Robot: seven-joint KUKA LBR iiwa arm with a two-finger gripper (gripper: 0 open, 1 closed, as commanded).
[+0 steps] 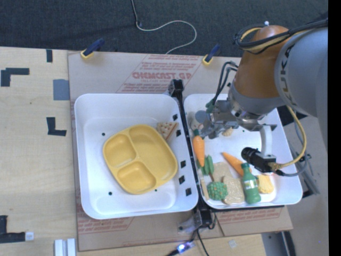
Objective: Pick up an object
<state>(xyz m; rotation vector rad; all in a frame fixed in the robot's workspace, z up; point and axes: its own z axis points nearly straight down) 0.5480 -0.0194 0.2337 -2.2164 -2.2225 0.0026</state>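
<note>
A pale wooden bench point(32, 143) carries a flat sheet of brown cardboard point(154, 76) printed in red, pinned at its far edge by two blue-and-yellow clamps point(91, 48). Beyond the bench lies dark carpet, crossed by a thin white cable point(160, 25). Two shallow glossy white bins sit side by side on the cardboard. The left bin point(88, 159) holds a smooth yellow divided tray point(139, 158) with three compartments, and a small tan waffle-textured piece point(167, 128) just beside its far corner. The right bin point(290, 196) holds plastic toy food: an orange carrot point(198, 149), a second orange carrot point(233, 162), a knobbly green broccoli point(217, 190), a green bottle point(249, 184) and a speckled beige slice point(233, 191). The gripper point(213, 122) hangs low over the right bin's far left part, near the first carrot's top; I cannot tell its finger state
</note>
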